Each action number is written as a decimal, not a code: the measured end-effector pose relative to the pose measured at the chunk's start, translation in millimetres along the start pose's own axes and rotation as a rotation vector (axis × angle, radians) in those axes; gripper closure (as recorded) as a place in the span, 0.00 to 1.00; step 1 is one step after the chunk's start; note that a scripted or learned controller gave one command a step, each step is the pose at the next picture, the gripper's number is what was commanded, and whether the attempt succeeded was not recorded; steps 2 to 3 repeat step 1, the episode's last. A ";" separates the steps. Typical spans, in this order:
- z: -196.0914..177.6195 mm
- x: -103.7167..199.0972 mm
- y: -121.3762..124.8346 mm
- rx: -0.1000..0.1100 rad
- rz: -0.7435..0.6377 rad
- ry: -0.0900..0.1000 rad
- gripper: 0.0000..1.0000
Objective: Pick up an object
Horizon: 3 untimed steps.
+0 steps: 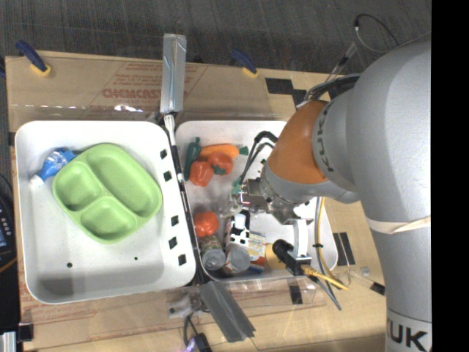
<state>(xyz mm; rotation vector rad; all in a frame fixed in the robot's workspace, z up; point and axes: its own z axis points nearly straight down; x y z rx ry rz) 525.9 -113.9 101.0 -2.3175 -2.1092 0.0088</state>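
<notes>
From my remote station, the left bin (44, 270) holds a lime-green divided plate (107, 191) with three compartments, tilted toward the bin's upper half. At the plate's 9 o'clock, a blue object (53, 161) pokes out from under its rim, touching it; I cannot tell what it is. Behind both bins lies a brown cardboard sheet (88, 86) with faded red print, of which I can make out something like "CHEMCAS", the rest too pale to read. Two blue clamps (33, 57) pin the sheet's far edge. A grey metal bar (174, 72) stands upright at 12 o'clock of the divider between the bins.

In the right bin (192, 132), a red toy pepper (201, 171) sits near the left wall, with an orange toy carrot (219, 155) with a green end just beside it at its 1 o'clock. At 6 o'clock of the pepper rests a red-orange round piece (206, 224), and below that a cluster of small items along the bin's near wall: a grey can-like cylinder (213, 258) and a black-and-white patterned piece (237, 229), touching or nearly so.

The gripper (245, 196) hangs over the middle of the right bin, at 3 o'clock of the pepper and just above the black-and-white piece. The wrist body and black cables (256, 152) crowd the fingers from my angle, so I cannot tell how wide they stand or whether anything sits between them. The orange band (300, 145) and grey arm (381, 138) cover the bin's right half. White letters "UK" (407, 336) show on the arm at the lower right.
</notes>
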 end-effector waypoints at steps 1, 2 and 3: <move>-91.2 62.6 44.9 -0.007 -0.090 0.000 1.00; -91.2 62.6 44.9 -0.007 -0.090 0.000 1.00; -91.2 62.6 44.9 -0.007 -0.090 0.000 1.00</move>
